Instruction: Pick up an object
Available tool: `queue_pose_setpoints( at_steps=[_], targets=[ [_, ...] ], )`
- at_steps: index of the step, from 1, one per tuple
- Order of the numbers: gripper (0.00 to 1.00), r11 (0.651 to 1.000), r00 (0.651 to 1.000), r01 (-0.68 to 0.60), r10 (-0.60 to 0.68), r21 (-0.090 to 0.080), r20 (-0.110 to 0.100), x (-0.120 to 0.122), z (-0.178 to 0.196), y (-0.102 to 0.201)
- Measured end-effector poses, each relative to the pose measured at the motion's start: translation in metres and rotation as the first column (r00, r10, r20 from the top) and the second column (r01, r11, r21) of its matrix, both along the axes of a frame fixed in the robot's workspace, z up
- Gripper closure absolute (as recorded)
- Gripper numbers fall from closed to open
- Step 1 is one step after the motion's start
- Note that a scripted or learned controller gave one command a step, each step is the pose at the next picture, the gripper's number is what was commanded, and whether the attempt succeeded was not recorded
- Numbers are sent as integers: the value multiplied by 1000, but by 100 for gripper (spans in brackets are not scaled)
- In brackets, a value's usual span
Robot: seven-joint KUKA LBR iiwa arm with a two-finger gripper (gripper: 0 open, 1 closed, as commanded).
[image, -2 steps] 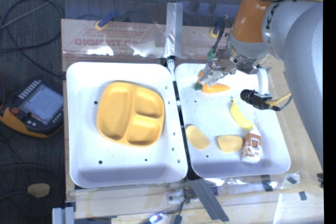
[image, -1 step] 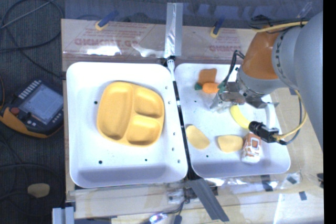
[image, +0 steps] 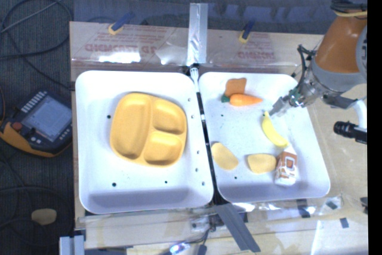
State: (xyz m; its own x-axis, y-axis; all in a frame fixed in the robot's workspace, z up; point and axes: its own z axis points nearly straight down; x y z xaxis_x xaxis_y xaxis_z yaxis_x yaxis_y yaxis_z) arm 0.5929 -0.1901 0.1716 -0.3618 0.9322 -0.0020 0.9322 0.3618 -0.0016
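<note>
Gripper [image: 279, 107] (finger state impossible to tell) just above banana [image: 273, 131] in right bin [image: 310, 146]

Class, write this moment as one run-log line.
gripper: above right bin, near banana | held: nothing seen | carrot, carton: in bin | left bin: yellow tray

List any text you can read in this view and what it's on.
None can be read for certain.
Red print on the plastic sheet behind the bins: mirrored and blurred.
Carton label: too small.
Pendant screen: too blurred.
</note>
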Motion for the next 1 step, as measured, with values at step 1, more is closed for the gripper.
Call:
queue_pose_setpoints(
  at_steps=[1],
  targets=[
    [0, 1000, 1000, -1, 1, 0, 1, 0, 0, 0]
  ],
)
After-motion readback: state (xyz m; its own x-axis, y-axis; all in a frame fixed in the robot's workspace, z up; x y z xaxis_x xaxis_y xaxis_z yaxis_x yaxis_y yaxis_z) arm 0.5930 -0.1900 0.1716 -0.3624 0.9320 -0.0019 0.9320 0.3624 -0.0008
